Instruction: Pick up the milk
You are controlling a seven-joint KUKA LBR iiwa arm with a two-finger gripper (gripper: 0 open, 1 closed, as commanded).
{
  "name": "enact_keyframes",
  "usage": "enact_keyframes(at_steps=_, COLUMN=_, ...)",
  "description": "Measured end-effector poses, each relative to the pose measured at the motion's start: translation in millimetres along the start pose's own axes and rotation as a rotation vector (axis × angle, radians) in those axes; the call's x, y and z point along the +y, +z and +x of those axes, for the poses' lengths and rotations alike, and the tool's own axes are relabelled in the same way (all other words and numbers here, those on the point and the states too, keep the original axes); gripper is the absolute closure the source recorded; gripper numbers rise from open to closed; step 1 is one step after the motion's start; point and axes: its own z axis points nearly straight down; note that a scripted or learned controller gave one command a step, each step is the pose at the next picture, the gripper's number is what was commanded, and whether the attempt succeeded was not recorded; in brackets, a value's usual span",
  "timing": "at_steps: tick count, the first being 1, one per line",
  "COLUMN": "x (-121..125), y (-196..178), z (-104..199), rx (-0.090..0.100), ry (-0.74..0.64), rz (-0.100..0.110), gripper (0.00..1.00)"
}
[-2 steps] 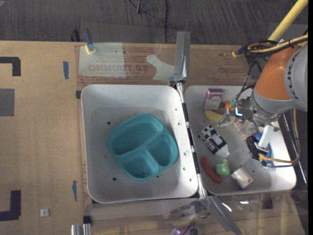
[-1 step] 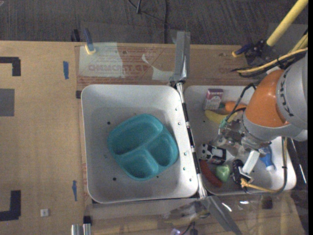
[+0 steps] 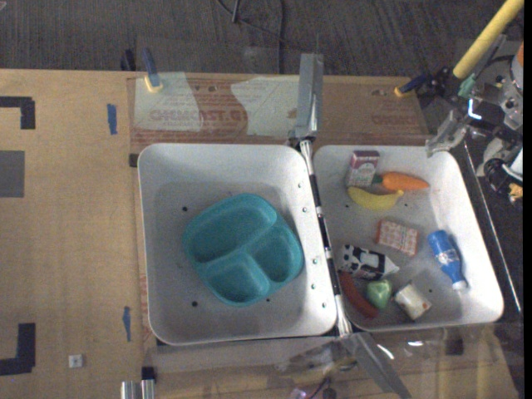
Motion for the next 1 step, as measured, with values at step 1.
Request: enact_keyframes(at_steps=1, x=-20.9, y=85.1, z=85.4, rx=0.0, ry=0.055, rz=0.005, gripper=0.0)
